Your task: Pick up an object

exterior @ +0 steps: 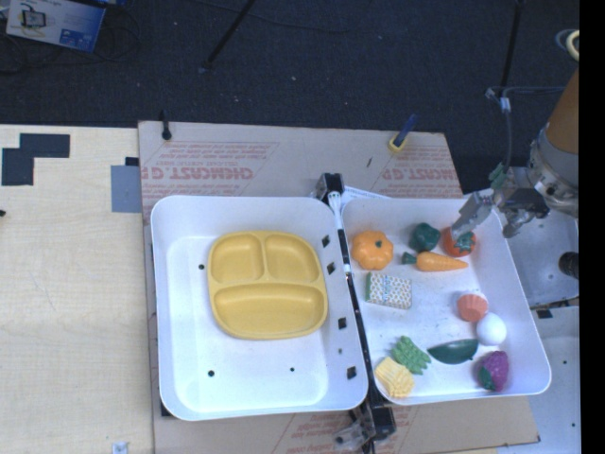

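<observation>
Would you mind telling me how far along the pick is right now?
Done: the end effector has reached the right bin, near the red toy beside the carrot. In hand: nothing visibly held. Left: gripping and lifting an item; the pumpkin and egg lie untouched.

- The arm (565,135) is cut off by the frame at about 3 o'clock, so just its wrist end can be seen
- The gripper (493,212) covers part of a small red toy (458,243) at the right bin's (529,320) 1 o'clock corner; the toy's kind is too small to tell
- A blue box (57,8) at 11 o'clock is cropped by the top edge
</observation>
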Controlling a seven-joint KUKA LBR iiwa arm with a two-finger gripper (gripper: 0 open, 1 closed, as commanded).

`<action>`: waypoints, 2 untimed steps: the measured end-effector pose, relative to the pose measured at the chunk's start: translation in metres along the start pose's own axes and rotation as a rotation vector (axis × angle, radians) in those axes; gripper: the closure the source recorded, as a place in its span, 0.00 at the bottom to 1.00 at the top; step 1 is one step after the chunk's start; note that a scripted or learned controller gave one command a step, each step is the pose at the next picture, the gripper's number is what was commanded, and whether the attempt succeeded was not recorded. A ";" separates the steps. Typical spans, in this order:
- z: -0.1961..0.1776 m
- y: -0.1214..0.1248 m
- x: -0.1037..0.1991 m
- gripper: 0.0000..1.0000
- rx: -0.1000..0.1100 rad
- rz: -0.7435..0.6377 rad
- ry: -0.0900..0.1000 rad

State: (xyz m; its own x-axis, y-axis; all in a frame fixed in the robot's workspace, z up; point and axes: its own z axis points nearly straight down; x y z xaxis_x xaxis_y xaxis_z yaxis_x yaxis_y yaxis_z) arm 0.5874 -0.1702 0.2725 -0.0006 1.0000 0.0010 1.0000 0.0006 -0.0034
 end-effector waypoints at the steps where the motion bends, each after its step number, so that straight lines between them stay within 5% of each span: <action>1: 0.087 0.048 -0.009 0.00 0.001 -0.003 0.000; 2: 0.168 0.056 -0.006 0.00 -0.002 -0.001 -0.001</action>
State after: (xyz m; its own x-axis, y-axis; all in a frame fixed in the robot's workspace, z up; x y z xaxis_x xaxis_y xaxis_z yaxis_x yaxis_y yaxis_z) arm 0.6427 -0.1762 0.1047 -0.0011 1.0000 0.0002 1.0000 0.0011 -0.0015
